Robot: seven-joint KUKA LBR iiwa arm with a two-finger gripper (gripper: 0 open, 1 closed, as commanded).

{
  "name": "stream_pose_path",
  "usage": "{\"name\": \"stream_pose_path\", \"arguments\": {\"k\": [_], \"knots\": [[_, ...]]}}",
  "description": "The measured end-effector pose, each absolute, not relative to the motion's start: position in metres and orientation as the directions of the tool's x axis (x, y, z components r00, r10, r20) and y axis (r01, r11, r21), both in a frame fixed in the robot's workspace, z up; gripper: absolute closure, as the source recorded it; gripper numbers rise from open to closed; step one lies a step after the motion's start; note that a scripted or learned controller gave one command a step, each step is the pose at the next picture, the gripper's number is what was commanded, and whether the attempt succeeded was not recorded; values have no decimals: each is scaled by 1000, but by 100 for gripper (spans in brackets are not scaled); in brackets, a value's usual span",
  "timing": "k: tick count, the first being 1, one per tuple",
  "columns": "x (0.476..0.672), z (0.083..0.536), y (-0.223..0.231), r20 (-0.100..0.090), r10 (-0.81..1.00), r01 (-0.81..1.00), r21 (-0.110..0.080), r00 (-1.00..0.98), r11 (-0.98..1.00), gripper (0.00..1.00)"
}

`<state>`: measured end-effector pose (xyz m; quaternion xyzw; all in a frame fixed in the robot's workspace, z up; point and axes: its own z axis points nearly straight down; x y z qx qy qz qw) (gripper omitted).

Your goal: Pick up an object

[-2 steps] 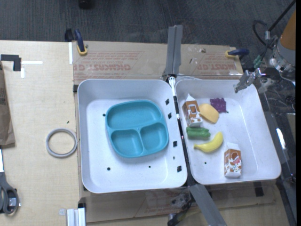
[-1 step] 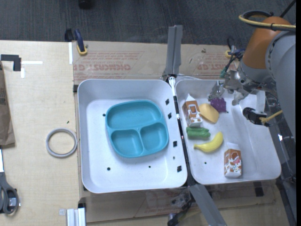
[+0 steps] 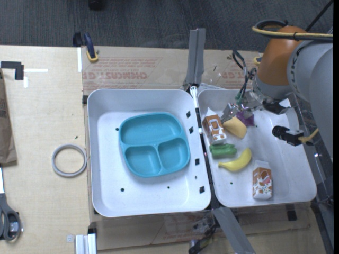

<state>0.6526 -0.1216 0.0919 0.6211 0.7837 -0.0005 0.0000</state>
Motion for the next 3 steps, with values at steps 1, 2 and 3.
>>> {"name": "stream_pose_path", "arguments": {"k": [1, 2, 3], "knots": [[656, 93, -110, -4, 673, 673, 2, -739, 739, 0], [621, 96, -105, -12, 681, 681, -1, -732, 732, 0], [622, 106, -103, -12, 685, 685, 4, -729, 729, 100]]}}
